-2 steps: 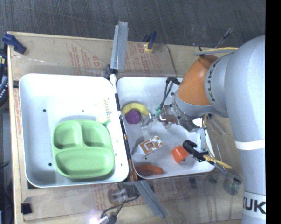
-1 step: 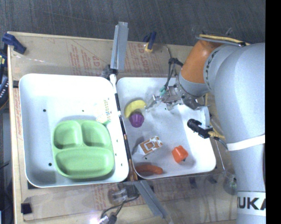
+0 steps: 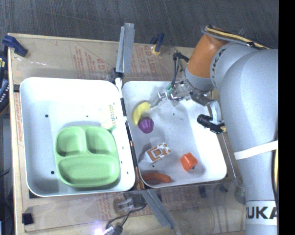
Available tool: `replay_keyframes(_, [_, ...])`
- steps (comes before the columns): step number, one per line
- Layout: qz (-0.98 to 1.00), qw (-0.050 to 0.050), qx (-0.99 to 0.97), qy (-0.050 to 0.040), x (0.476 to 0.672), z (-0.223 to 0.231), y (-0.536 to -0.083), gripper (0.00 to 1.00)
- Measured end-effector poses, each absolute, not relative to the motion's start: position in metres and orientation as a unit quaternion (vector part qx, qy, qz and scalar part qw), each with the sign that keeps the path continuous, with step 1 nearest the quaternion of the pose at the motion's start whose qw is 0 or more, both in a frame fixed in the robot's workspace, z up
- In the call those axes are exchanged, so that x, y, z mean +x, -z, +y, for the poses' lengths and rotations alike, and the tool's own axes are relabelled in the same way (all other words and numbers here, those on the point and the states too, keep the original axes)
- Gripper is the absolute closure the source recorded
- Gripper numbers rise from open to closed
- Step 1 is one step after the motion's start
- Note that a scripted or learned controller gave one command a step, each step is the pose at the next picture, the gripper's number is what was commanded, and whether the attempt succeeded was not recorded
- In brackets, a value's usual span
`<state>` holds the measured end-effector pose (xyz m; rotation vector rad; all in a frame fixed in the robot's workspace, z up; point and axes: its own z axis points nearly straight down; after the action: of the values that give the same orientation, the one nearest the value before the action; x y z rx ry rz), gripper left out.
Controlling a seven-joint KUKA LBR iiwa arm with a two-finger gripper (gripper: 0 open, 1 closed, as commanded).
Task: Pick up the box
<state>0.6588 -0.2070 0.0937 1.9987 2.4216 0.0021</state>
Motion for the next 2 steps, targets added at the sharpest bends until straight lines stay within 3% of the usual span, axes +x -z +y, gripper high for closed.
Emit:
replay_keyframes(1, [0.797, -0.001, 0.604, 0.0004, 0.605, -0.185, -0.092, 0.00])
replay_keyframes(2, [0.788, 0.000, 0.616, 0.0003, 0.652, -0.156, -0.092, 0.00])
